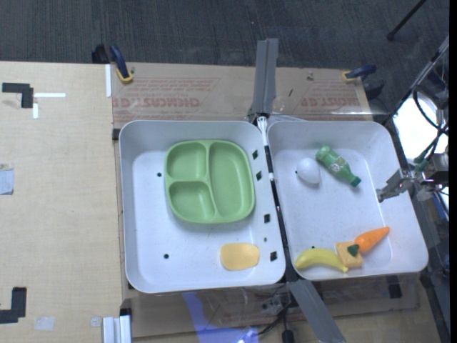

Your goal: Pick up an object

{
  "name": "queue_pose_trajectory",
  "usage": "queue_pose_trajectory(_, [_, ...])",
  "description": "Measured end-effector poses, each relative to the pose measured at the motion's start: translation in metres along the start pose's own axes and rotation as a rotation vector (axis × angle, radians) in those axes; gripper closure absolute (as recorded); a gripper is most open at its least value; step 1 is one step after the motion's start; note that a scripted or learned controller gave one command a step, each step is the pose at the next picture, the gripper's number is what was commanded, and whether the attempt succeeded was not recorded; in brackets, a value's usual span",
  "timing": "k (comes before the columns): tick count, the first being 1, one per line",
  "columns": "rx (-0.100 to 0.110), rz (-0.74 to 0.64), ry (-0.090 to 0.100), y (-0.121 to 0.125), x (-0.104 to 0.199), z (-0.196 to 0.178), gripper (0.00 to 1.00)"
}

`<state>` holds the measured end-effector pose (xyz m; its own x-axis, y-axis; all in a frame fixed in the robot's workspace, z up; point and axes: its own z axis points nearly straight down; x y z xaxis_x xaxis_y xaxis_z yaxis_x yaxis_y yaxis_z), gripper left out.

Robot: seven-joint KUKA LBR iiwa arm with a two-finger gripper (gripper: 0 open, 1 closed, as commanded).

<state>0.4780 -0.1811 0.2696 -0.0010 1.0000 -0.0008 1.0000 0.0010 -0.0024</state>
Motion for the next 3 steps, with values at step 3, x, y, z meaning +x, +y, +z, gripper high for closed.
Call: queue_pose_trajectory(3, [0.001, 0.159, 0.002, -0.001, 0.019, 0.157, 0.0])
